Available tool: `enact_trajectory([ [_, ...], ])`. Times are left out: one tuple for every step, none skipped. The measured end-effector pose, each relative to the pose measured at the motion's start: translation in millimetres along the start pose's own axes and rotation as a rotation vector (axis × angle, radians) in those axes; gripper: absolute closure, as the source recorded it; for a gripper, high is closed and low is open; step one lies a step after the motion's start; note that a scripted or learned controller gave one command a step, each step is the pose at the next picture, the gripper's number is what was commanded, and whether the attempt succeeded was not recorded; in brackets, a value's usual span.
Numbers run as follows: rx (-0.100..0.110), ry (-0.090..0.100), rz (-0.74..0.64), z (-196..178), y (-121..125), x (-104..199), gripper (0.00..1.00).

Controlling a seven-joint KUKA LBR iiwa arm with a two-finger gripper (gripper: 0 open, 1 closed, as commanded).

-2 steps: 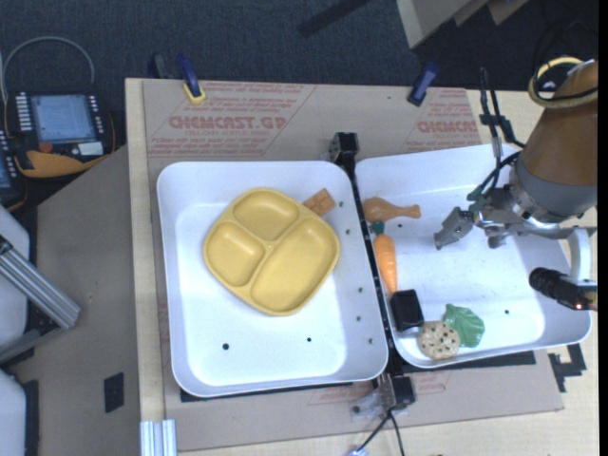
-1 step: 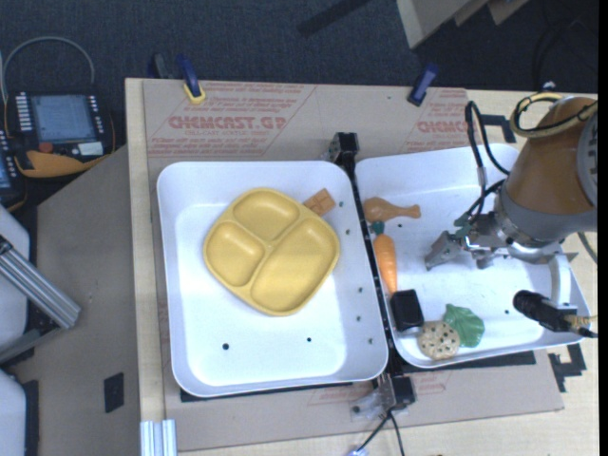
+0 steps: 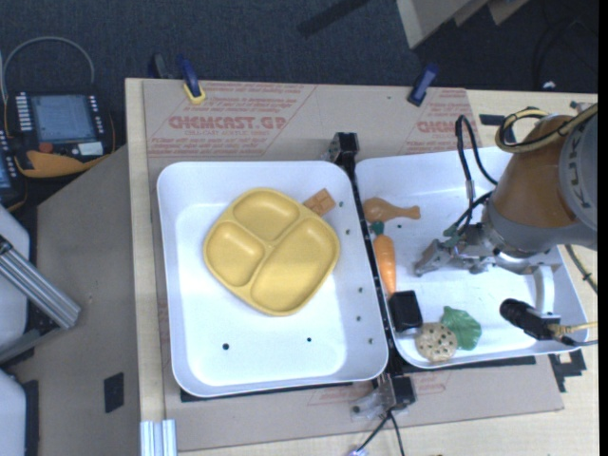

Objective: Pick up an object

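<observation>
Bench with two white bins: yellow plate (image 3: 273, 251) in left bin (image 3: 180, 255). Right bin (image 3: 418, 174) holds carrot (image 3: 385, 263), cookie (image 3: 437, 341), green piece (image 3: 463, 324) — all unheld. Gripper (image 3: 439, 255) hangs above the bin floor, just right of carrot; finger state unclear. Approach step — next: align over one object, descend.

The arm (image 3: 560, 183) is grey, with a broad orange band above the wrist. Black cables loop along it at twelve o'clock. Its gripper (image 3: 446, 255) is grey metal.

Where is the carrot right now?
The carrot lies in the right bin, against its left wall, between the brown drumstick-shaped toy above and the black block below.
</observation>
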State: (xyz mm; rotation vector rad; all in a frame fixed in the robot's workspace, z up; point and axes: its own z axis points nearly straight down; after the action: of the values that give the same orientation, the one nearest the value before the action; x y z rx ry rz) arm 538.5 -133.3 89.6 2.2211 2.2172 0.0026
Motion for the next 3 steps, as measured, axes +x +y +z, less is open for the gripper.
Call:
enact_trajectory([
  [-0.011,0.0,-0.001,-13,4,1,1.0],
  [0.001,0.0,-0.003,-58,11,6,1.0],
  [-0.001,0.0,-0.002,-103,5,7,1.0],
])
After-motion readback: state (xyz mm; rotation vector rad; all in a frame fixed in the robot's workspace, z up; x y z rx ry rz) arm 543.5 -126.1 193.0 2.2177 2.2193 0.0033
